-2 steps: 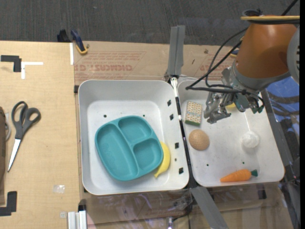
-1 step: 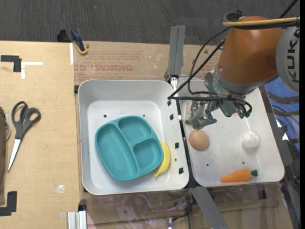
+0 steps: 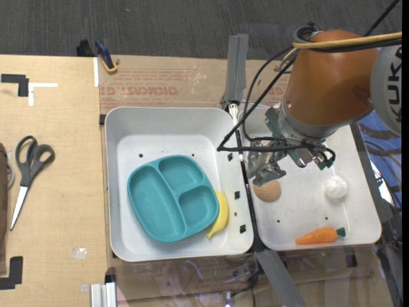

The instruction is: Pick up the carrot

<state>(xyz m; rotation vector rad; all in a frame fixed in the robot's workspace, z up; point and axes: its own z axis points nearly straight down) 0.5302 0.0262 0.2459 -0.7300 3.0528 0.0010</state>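
The carrot point(image 3: 317, 236), orange with a small green top, lies along the near edge of the right bin point(image 3: 358, 232). My gripper point(image 3: 268, 171) hangs over the left part of that bin, well up and left of the carrot. It sits directly above a round tan ball point(image 3: 267, 191). The orange wrist band covers much of the bin's far side.
A small white object point(image 3: 336, 187) rests at the right bin's right side. The left bin point(image 3: 118, 235) holds a teal divided plate point(image 3: 172, 198) with a banana point(image 3: 220, 215) against its right rim. Scissors point(image 3: 27, 169) lie on the bench at far left.
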